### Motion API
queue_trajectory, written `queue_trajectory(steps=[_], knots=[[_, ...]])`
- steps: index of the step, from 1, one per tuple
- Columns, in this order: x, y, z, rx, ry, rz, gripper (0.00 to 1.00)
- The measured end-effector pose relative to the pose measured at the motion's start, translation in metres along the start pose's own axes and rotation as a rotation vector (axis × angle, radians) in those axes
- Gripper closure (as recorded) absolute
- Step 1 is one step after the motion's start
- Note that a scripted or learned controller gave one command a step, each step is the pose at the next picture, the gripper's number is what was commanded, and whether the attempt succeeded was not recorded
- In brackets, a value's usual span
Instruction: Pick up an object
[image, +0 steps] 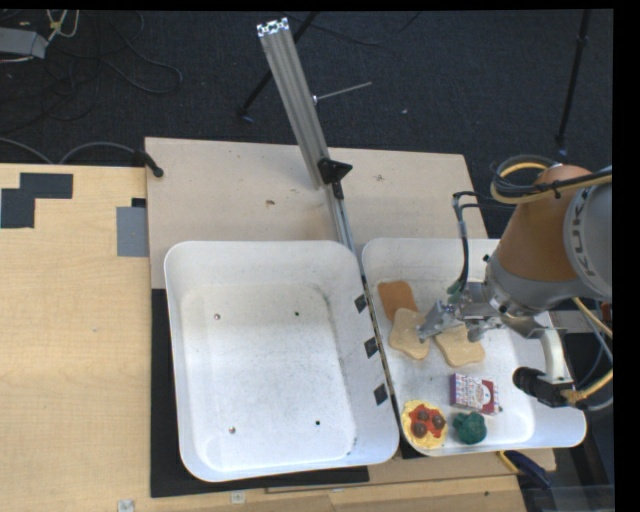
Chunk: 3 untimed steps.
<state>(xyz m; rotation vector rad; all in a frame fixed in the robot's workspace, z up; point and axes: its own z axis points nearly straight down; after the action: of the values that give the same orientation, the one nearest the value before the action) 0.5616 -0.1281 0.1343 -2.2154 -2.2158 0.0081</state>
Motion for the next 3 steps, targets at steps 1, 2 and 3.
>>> queue_trajectory(steps=[1, 2, 3], knots=[[0.0, 0.003, 0.038, -0.012, -0.002, 0.001, 0.0], [-0.002, 0.004, 0.026, -0.017, -0.002, 0.007, 1.0], [-0.01, 0.009, -0.033, -0.012, -0.003, -0.001, 1.0]])
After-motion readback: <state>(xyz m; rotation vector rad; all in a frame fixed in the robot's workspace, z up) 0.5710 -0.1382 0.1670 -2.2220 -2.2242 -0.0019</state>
